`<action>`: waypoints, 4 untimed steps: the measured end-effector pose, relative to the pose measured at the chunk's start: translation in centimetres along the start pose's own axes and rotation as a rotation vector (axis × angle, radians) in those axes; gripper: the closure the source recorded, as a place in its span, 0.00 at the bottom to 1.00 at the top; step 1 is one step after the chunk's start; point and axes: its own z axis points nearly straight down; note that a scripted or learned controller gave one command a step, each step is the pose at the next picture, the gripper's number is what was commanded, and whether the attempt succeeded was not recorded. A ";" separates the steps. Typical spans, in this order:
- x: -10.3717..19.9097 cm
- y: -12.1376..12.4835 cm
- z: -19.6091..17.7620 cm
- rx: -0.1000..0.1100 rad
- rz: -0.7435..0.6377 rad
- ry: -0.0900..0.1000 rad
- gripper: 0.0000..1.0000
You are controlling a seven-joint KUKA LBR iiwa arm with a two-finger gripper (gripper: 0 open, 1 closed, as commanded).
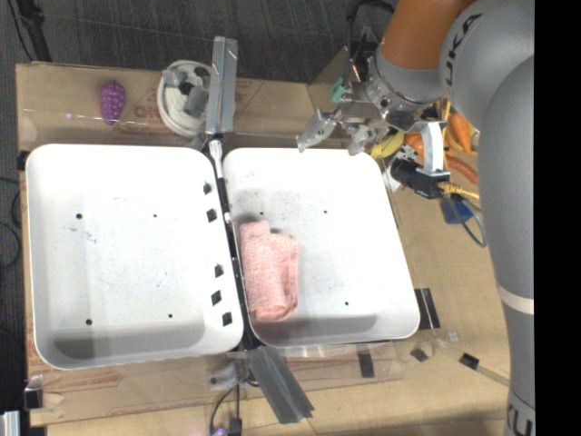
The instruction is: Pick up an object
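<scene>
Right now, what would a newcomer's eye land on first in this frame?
The pink cloth, folded against the left wall of the right bin, draws the eye against the white. Next comes the grey arm with its orange band, coming in from the right, its gripper over that bin's far rim, apart from the cloth. A small purple object sits on the bench beyond the left bin.

Folded cloth [269, 271] in right bin [363, 198], against left wall
</scene>
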 end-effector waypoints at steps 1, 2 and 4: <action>0.0 0.0 0.0 0.000 0.000 0.000 0.00; 1.4 -0.5 3.0 0.000 0.035 0.000 0.00; 0.1 -8.4 19.3 -0.007 -0.205 0.001 0.00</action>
